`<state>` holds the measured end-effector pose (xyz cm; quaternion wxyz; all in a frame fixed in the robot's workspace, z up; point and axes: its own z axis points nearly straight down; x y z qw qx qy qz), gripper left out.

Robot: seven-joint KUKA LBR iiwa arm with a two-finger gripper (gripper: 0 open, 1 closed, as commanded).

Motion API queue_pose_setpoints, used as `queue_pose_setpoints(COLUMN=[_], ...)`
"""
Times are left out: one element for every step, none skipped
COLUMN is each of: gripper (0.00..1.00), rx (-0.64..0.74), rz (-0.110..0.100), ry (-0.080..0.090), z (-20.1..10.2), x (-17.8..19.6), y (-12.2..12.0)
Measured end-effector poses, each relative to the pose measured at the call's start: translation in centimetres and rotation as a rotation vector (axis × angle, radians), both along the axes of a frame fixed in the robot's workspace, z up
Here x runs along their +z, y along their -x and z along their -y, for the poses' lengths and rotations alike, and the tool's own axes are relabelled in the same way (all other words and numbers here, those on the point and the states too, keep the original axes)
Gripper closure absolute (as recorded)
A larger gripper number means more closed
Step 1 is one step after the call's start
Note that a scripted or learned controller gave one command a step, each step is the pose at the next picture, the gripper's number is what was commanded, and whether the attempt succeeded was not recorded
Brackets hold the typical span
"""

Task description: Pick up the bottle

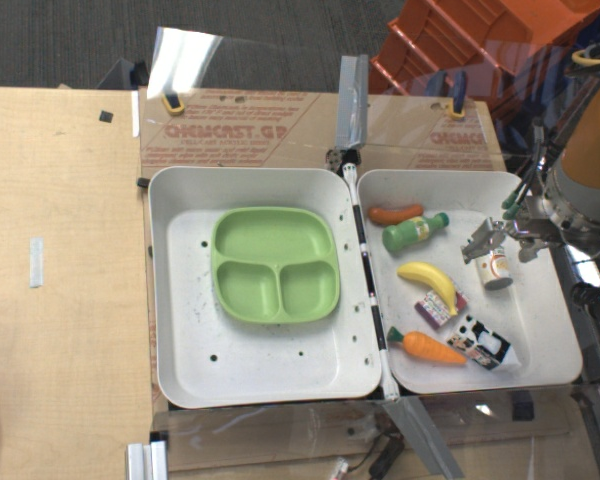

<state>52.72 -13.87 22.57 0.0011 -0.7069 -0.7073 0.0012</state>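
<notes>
The hand hangs over the right bin, and whether it is wide or narrow I cannot tell; a small white can sits just below it. The green bottle lies on its side off to the hand's left, near a sausage (with the banana on its other side). Descending here would likely catch the can instead, and a sloppy approach could roll the bottle against its neighbours.
</notes>
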Motion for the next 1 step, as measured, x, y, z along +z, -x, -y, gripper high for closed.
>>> queue_pose_setpoints(gripper=[0.0], rx=[-0.047], rz=[0.001], ry=[0.0], z=[-2.58], x=[-12.05], y=[-6.26])
